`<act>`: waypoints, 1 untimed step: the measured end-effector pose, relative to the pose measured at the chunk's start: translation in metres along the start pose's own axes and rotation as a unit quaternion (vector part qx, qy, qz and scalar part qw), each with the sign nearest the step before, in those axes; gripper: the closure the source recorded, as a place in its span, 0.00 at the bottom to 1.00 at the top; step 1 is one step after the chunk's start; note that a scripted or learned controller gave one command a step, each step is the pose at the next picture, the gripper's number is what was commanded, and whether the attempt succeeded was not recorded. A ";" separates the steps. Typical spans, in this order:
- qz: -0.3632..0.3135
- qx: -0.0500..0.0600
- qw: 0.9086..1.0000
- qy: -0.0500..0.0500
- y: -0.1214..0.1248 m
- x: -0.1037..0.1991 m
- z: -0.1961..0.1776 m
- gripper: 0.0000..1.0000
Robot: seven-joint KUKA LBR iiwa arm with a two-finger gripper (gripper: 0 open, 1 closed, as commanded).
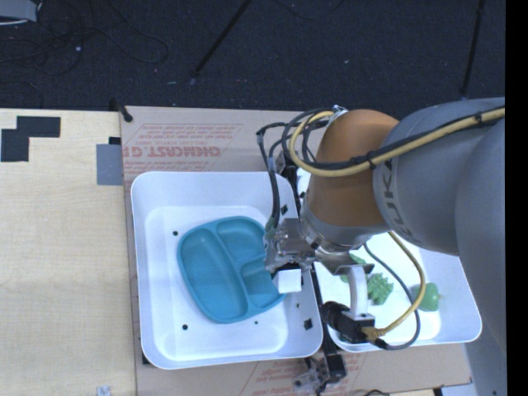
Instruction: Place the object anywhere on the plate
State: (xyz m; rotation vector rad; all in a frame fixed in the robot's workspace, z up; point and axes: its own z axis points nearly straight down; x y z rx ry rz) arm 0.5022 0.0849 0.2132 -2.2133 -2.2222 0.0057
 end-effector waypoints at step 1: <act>0.002 -0.001 1.000 -0.001 0.000 -0.002 -0.001 0.00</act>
